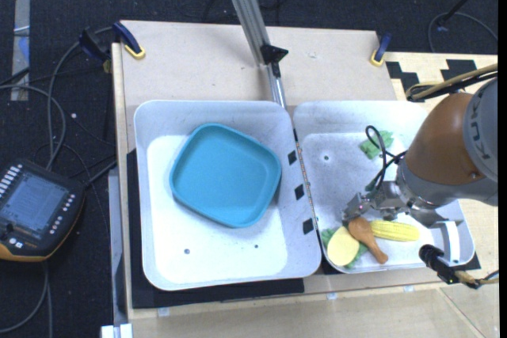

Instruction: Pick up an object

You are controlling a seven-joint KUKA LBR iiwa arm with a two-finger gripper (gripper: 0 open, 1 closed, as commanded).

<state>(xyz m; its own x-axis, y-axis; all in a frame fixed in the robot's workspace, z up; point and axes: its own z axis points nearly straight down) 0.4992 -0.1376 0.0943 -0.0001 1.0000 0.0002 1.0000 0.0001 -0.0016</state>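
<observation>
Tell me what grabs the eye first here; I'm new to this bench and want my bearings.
The big blue plate lying tilted in the left bin stands out most. In the right bin, the grey and orange arm's gripper hangs over a cluster of toy food at the near edge: a yellow corn cob, a brown piece and a yellow-green slice.

handheld control pendant (33, 210) on dark floor, left | metal pole (247, 0) slanting over bench (206, 63)
</observation>
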